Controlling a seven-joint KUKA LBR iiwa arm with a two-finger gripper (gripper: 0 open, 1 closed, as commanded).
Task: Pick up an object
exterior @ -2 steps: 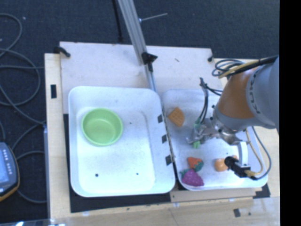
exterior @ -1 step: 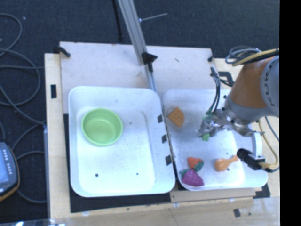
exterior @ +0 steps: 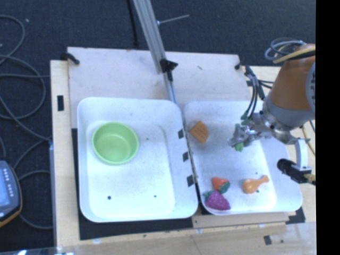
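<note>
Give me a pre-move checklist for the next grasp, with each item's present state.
1. Gripper over the right bin: ok.
2. Something held between the fingers: cannot tell; a small green bit shows at the tip.
3. Targets in right bin: tan block, orange piece, strawberry, purple grapes: ok.
4. Strawberry and grapes apart for a clean grasp: not ok, touching.
5. Green bowl in left bin, away from the arm: ok.

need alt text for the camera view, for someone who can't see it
A grey and orange robot arm reaches from the right, its claw over the right white bin, which holds a tan block, an orange toy, a strawberry and purple grapes. The left bin holds a green bowl.
</note>
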